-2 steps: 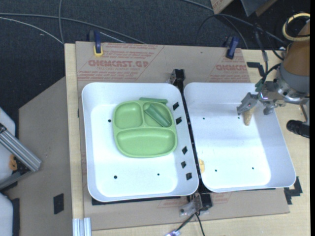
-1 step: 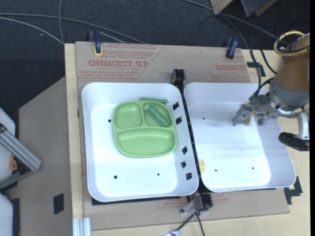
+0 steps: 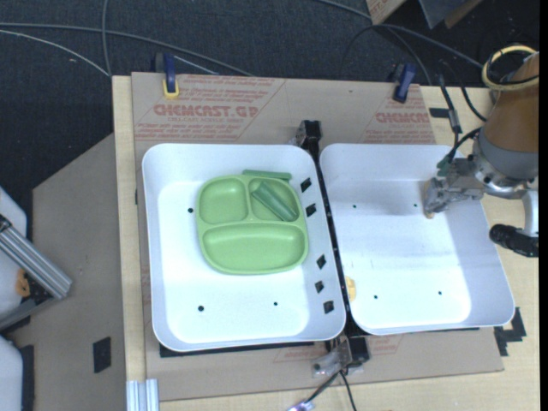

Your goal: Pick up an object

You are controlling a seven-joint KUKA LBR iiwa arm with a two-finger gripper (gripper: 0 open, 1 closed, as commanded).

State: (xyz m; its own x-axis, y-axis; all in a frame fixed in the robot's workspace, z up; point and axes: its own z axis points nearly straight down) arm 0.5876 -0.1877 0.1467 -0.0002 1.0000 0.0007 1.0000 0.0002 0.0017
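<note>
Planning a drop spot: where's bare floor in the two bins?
Left bin: bare strip along the near wall, below the green divided plate; the plate crowds its middle and far half. Right bin: bare floor near and centre; the gripper crowds its far right corner.

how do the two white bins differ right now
The left bin holds a green divided plate with a darker green object in one compartment; the right bin shows bare white floor. The gripper hangs over the right bin's upper right part, with nothing over the left bin. Both are shallow, white, round-cornered, and sit side by side on the bench.
</note>
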